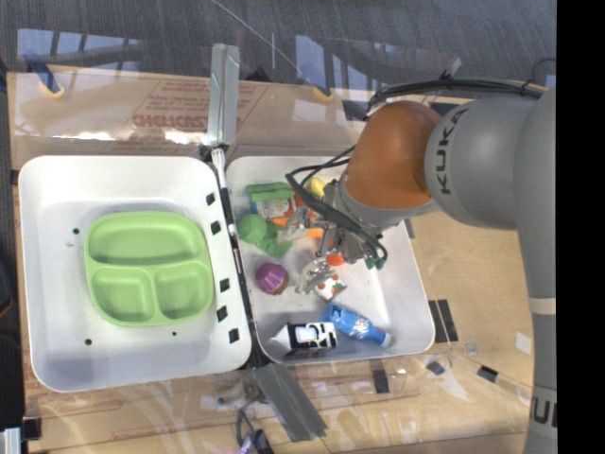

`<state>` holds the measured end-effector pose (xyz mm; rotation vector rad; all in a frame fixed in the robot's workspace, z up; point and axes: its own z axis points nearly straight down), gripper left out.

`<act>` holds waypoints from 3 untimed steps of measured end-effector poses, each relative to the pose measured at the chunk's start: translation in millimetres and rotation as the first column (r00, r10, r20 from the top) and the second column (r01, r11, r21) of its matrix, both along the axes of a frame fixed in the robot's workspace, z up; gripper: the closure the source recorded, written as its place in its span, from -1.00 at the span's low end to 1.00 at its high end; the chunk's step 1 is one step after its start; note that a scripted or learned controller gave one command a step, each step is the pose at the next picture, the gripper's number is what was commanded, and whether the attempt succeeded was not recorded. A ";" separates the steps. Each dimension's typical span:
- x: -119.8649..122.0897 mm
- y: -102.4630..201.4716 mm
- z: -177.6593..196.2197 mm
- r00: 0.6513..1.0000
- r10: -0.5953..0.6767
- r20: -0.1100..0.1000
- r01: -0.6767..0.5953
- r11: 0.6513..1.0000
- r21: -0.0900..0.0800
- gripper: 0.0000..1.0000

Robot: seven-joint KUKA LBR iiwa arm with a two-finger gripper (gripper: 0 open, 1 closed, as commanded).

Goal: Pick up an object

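My gripper (326, 265) hangs low over the middle of the right bin (405, 270), under the orange wrist band. Its fingers sit among a small red, white and green item (324, 284); whether they grip it I cannot tell. Left of it lie a purple ball-like object (271, 277), a green rounded object (255, 231) and a green packet (270, 197). A blue bottle (356, 324) and a black-and-white object (311, 337) lie near the bin's front wall. An orange and yellow piece (314, 189) peeks out beside the wrist.
The left bin (47, 253) holds a green divided tray (146, 266). A black-clipped divider wall (227, 253) separates the two bins. The arm covers the right bin's far right part. Cardboard and a metal bar (224, 83) lie behind the bins.
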<state>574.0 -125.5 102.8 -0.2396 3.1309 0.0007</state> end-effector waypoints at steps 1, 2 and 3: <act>1.6 1.2 10.6 1.000 0.005 0.003 -0.005 1.000 0.000 1.00; 1.6 1.5 10.5 1.000 0.006 0.003 -0.006 1.000 0.000 -1.00; -48.5 -61.0 -9.7 0.999 -0.038 0.001 0.038 0.999 0.000 -1.00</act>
